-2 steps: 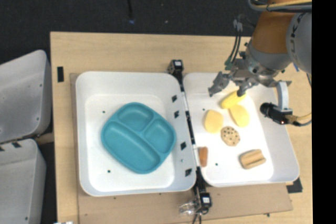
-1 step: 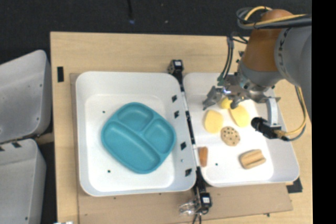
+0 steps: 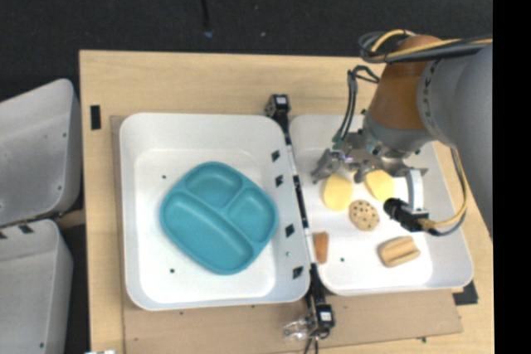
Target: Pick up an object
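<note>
Right white bin (image 3: 440, 273): a flat pale-yellow disc (image 3: 337, 193) lies near the bin's middle, with a second pale-yellow rounded piece (image 3: 379, 184) just beside it on its right, partly overlapped by the arm's hardware; a round tan cookie with dark specks (image 3: 363, 215) lies flat just below and between these two. A small orange carrot-like stick (image 3: 320, 246) lies lengthwise near the bin's left wall, apart from the others, and a light-brown bread-like cylinder (image 3: 397, 251) lies on its side toward the lower right. Left white bin (image 3: 141, 278): a teal plastic tray with three compartments (image 3: 217, 216) lies flat, face up, turned askew, about mid-bin.
</note>
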`<state>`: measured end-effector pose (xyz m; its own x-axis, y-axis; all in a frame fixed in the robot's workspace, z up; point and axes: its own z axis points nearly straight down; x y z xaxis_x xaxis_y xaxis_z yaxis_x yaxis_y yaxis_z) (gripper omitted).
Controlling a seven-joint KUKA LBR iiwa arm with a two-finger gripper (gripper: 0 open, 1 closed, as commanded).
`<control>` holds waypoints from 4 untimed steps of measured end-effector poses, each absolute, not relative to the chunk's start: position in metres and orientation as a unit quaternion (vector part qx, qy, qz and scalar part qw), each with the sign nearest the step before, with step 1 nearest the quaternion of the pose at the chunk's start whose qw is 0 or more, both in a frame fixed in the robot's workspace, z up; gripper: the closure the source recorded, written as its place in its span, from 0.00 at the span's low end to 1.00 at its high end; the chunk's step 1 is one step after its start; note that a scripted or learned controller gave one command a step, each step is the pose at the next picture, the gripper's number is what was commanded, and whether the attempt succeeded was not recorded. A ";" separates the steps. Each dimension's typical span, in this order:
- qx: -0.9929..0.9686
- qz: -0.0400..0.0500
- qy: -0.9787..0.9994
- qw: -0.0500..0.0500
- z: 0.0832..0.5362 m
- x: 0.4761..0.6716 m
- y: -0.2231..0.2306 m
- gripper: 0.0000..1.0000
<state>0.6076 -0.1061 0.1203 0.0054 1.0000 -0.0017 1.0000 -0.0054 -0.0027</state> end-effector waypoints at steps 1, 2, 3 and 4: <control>-0.712 -0.001 -0.703 -0.002 0.134 0.609 -0.107 1.00; -0.710 -0.002 -0.704 -0.003 0.193 0.603 -0.105 1.00; -0.708 -0.002 -0.706 -0.004 0.258 0.605 -0.111 1.00; -0.707 0.000 -0.707 -0.001 0.262 0.606 -0.112 1.00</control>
<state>0.6058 -0.1118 0.2622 0.0009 1.0000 -0.0011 1.0000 -0.0009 0.0022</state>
